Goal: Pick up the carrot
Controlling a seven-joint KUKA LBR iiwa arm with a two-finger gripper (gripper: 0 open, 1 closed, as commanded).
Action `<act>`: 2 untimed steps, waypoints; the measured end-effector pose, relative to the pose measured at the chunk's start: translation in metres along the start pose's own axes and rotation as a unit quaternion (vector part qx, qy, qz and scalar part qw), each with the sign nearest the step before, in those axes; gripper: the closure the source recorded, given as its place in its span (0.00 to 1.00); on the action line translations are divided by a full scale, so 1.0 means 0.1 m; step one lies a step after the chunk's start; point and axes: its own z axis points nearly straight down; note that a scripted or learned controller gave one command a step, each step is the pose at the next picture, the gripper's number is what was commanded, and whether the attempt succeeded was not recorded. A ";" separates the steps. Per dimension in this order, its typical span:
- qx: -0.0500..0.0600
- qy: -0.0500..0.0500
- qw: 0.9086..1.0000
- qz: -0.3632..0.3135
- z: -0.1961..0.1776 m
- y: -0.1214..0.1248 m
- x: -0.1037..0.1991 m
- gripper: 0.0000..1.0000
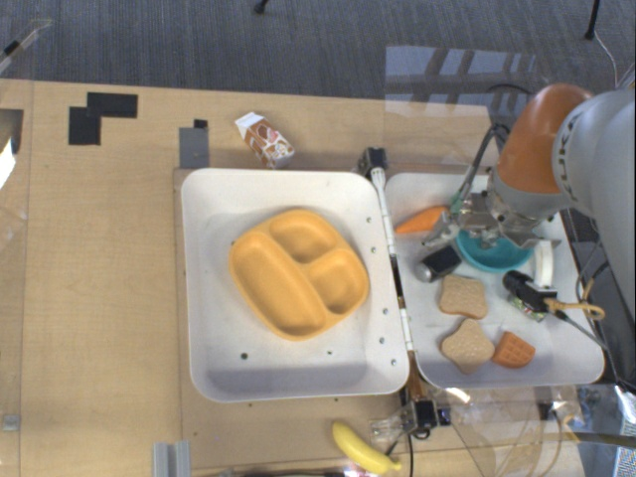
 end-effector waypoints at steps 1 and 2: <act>0.019 -0.001 0.981 0.192 0.03 0.23 0.02 0.00; -0.005 -0.003 0.986 0.169 -1.89 0.56 -0.10 0.00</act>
